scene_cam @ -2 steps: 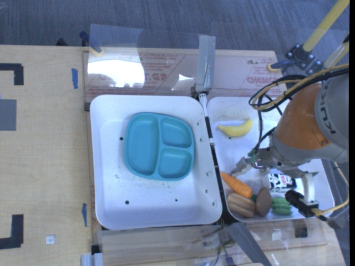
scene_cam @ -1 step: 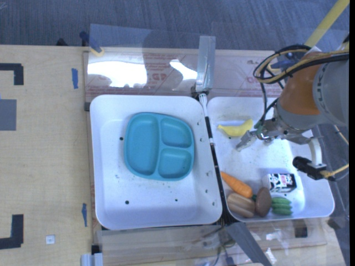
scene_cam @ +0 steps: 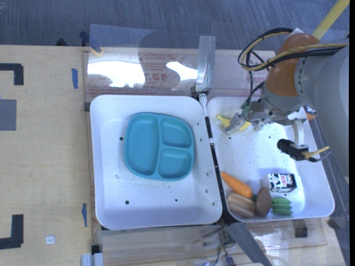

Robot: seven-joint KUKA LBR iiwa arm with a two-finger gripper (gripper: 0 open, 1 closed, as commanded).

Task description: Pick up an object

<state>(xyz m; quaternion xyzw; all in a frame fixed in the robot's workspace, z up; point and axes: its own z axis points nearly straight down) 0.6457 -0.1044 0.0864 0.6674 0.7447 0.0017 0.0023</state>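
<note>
My gripper is low over the far left corner of the right bin, with the grey arm and its orange band reaching in from the right. A small yellow object lies right at the gripper's tip, partly covered by it. Whether it is gripped I cannot tell. Along the bin's near side lie an orange carrot, a tan bread roll, a brown oval piece, a green vegetable and a small black-and-white carton.
The left bin holds a blue divided plate. A metal divider stands at the back between the bins. Wooden bench surface lies to the left.
</note>
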